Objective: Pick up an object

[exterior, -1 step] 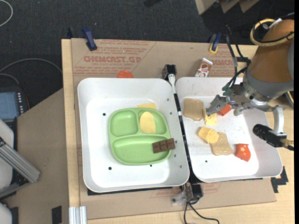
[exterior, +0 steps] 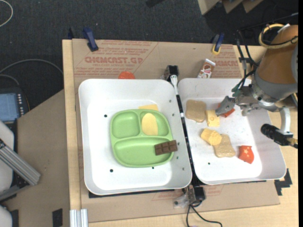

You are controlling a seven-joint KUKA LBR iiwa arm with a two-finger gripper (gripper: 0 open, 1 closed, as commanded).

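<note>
Orange piece (exterior: pixel 227 111) between fingers (exterior: pixel 222 107)

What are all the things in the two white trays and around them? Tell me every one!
white bins: 2, side by side
divided plate: 1, green, left bin
chocolate piece: 1, brown, plate's right rim
pale yellow piece: 1, plate's upper right compartment
tan bread pieces: 2, right bin
yellow pieces: 2, right bin
red piece: 1, right bin
small carton: 1, above right bin
blue clamps: 2, bench's back edge
gripper: 1, grey, over right bin

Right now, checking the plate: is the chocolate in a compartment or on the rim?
On the rim: the chocolate straddles the plate's lower-right edge.
</note>
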